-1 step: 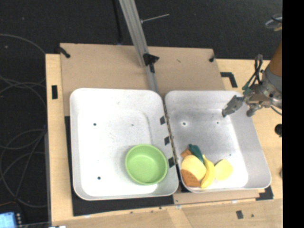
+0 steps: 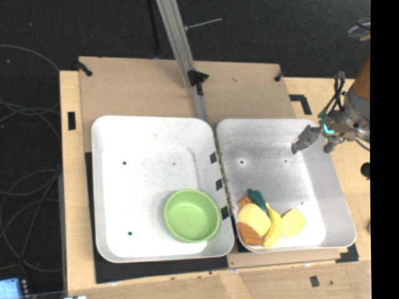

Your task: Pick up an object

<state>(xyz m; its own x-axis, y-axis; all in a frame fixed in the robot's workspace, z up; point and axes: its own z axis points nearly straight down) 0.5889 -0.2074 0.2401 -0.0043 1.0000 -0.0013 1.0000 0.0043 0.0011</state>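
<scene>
Bearing 2 white bins [image 2: 156, 136], tan bench [image 2: 143, 86] sits on dark floor [image 2: 62, 17]; hand [image 2: 318, 139] grip unclear.

Robotics lab, plywood bench [image 2: 156, 86] with 2 white bins [image 2: 143, 161], aluminium camera mast [image 2: 177, 39], loose cables [image 2: 28, 142]

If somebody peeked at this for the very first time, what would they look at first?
Probably the bright green bowl, sitting alone near the front of the left bin. Next, the heap of yellow toy food bunched in the front corner of the right bin. Then the robot's gripper, reaching in at that bin's far right edge.
</scene>
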